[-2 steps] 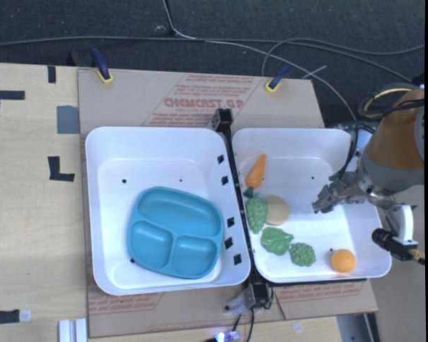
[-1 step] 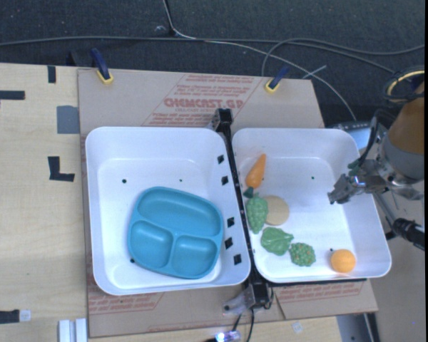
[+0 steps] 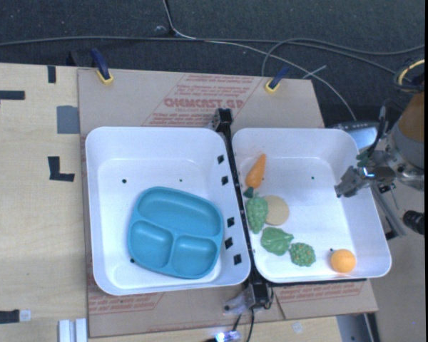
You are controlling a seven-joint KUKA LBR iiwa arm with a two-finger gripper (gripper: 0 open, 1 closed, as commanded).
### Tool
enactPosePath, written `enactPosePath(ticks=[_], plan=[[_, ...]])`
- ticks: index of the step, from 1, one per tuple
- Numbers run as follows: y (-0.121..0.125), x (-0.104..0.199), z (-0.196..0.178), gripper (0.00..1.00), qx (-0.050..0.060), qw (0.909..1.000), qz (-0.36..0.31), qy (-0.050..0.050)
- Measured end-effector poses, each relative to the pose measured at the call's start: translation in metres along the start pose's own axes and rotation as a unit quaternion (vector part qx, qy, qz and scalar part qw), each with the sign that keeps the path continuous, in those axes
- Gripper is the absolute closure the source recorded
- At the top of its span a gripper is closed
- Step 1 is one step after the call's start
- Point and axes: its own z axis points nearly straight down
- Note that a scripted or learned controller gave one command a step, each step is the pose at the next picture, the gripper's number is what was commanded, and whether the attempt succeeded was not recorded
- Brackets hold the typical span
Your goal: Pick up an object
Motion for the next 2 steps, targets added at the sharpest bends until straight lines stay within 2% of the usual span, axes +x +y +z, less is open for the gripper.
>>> enactPosePath(ticks=[1,2], plan=[[-0.002,0.054,0.008,1.0,0.002,1.0,-0.002,0.001],[0.007,0.097,0.007,1.0,0.002,1.0,-0.003,0.001]])
